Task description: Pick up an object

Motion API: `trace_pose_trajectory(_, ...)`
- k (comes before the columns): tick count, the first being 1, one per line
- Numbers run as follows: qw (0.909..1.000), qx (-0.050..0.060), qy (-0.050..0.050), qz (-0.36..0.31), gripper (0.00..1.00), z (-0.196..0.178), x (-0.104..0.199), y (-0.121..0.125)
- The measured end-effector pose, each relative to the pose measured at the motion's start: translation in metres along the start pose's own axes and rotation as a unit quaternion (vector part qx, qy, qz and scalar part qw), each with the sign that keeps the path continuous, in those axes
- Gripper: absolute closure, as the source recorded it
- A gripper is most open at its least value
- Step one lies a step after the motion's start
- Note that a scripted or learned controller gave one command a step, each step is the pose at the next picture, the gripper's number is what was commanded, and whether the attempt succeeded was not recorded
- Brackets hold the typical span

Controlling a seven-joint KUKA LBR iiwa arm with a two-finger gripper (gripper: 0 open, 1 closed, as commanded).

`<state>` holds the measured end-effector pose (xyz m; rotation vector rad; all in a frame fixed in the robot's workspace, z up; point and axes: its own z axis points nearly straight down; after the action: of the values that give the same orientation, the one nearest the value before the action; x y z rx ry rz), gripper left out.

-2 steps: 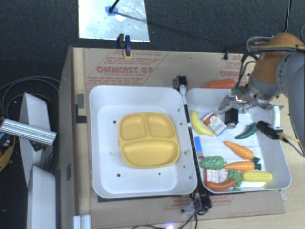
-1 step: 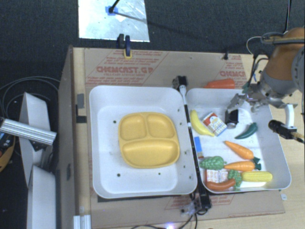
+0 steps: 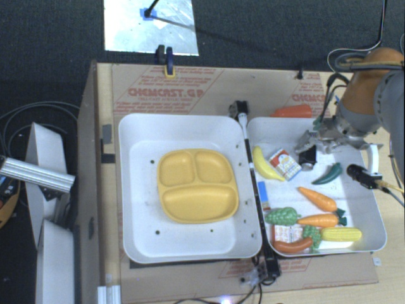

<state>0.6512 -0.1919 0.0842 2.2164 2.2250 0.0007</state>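
Note:
The right bin [image 3: 373,230] holds toy food: a banana [image 3: 266,165], a small red and white box [image 3: 286,164], a green pepper [image 3: 327,174], two carrots [image 3: 318,199] [image 3: 319,220], broccoli [image 3: 282,216], a corn cob [image 3: 342,235] and a sausage [image 3: 292,247]. My gripper [image 3: 308,155] hangs low over the bin's upper middle, just right of the box and left of the pepper. Nothing shows between its dark fingertips.
The left bin [image 3: 136,170] carries a yellow divided plate [image 3: 195,184]. An orange object [image 3: 292,111] lies on the cardboard behind the right bin. A black clamp [image 3: 240,110] sits where the bins meet. The arm's wrist [image 3: 364,100] covers the right bin's far corner.

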Motion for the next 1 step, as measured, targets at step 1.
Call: trace_pose_trajectory(1, 1.0000, -0.001, 0.000, 0.000, 0.00, -0.0012, 0.0087, 0.0184)
